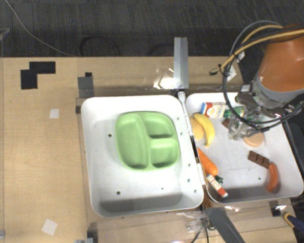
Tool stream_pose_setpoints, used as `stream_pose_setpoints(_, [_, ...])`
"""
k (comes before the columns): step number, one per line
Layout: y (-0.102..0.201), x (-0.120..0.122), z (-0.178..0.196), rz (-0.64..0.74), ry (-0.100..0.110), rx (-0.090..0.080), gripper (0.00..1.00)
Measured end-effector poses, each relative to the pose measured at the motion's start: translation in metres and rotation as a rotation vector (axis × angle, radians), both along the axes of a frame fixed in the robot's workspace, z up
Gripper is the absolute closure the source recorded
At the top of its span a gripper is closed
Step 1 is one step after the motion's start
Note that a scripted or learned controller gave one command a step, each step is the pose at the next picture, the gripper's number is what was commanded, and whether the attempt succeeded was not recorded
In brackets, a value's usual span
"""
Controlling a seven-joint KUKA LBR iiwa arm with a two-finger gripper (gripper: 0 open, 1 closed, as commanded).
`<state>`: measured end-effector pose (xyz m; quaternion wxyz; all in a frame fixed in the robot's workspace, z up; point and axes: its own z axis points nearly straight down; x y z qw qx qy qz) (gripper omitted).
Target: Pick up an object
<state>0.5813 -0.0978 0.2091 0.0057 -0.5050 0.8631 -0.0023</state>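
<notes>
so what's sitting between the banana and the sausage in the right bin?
Camera view: the carrot lies just below the banana, and the chocolate bar sits just above the sausage; bare bin floor between those two.

Banana (204, 129) left of claw (238, 130)
</notes>
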Motion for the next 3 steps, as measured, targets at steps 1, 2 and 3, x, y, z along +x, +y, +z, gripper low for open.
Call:
stream_pose_setpoints(1, [-0.040, 0.088, -0.066, 0.321, 0.006, 0.000, 1.00])
stream_pose_setpoints(2, [-0.068, 0.090, -0.039, 0.516, 0.000, -0.005, 1.00])
stream_pose_setpoints(3, [-0.067, 0.090, -0.040, 0.516, 0.001, -0.004, 0.00])
